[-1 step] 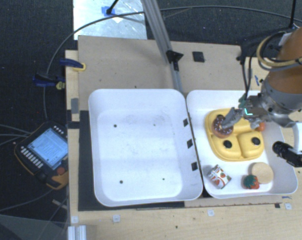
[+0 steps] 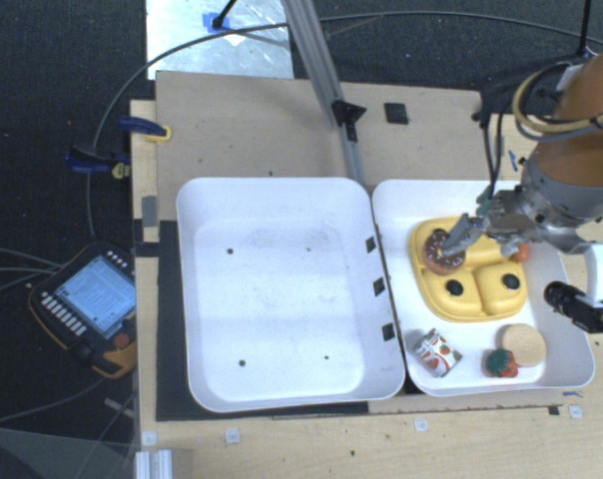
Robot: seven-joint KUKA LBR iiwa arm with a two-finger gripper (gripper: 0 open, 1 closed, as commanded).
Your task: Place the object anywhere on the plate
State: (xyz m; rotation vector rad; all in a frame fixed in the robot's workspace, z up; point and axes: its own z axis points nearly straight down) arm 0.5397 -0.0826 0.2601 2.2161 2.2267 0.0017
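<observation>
A yellow plate [image 2: 478, 279] with shallow hollows lies in the right bin [image 2: 571, 365]. A brown round object [image 2: 440, 252], like a small doughnut, rests at the plate's upper left part. My gripper [image 2: 458, 239] reaches down from the right and ends right over that brown object, touching or nearly touching its top. The grey arm with its orange band [image 2: 586, 93] comes in from the upper right and hides the plate's far right edge.
In the right bin's front lie a small red-and-white can [image 2: 436, 352], a red and green fruit [image 2: 499, 363] and a tan round disc [image 2: 525, 342]. The left bin [image 2: 197, 267] stands beside it. A black part [image 2: 573, 305] juts over the right bin's right side.
</observation>
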